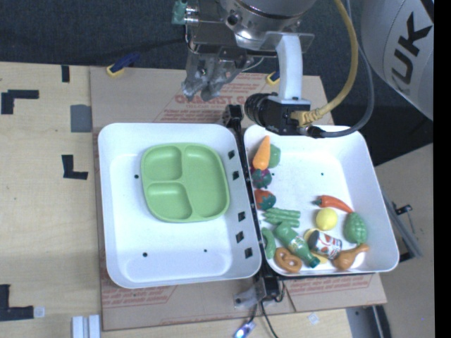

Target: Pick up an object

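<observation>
Nearest the camera, along the front edge of the right bin [373, 182], lies a crowded heap of toy food: a brown pretzel-like piece [287, 260], a green bottle [297, 243] lying on its side, a small can with a red and white label [328, 244] and a tan drumstick shape [348, 257], all touching or nearly so. Just behind them sit a yellow lemon [325, 219], a dark green leafy vegetable [356, 227] and a red chilli pepper [333, 203]. Green bean pods [282, 215] lie toward the bin's left wall, with a red and green piece [264, 198] just beyond them. Farther back along that same wall rests an orange carrot [261, 151], tilted, with a green item [273, 155] touching its right side.

The left bin [113, 189] holds a light green divided plate [185, 182] with three compartments, lying flat in the rear half of the bin.

Both bins sit side by side on a cardboard sheet [134, 90] over the wooden surface [42, 189].

Farthest back, beyond the rear rim of the left bin, the gripper [202, 86] hangs over the cardboard. Its fingers [194, 88] point downward, close together with only a narrow gap, and nothing sits between them. They are well apart from every toy in the right bin
</observation>
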Motion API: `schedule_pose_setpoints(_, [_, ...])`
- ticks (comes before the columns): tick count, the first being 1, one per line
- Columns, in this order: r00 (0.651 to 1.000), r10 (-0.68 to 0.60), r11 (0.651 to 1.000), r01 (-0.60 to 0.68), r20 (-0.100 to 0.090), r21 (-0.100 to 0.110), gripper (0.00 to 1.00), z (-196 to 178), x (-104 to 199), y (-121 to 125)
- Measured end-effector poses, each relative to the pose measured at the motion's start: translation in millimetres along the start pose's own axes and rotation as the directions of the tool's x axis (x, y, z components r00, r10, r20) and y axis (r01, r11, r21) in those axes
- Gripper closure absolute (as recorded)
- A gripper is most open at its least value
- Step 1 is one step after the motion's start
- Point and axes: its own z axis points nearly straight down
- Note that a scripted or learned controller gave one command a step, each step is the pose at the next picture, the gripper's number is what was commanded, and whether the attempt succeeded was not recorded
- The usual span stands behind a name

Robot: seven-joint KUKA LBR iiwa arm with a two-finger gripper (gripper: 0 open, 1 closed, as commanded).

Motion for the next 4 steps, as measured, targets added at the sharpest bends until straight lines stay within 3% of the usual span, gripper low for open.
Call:
schedule_pose_setpoints(1, [1.000, 0.001, 1.000, -0.001, 0.006, 0.016, 1.00, 42.1, 18.1, -28.0])
schedule_pose_setpoints(2, [1.000, 0.007, 1.000, -0.007, 0.004, 0.005, 1.00, 1.7, -3.4, 37.0])
schedule_pose_setpoints(3, [1.000, 0.002, 1.000, -0.002, 0.006, 0.013, 1.00, 14.2, 17.8, 27.4])
schedule_pose_setpoints(4, [1.000, 0.004, 1.000, -0.004, 0.010, 0.020, 1.00, 98.3, 16.1, 4.7])
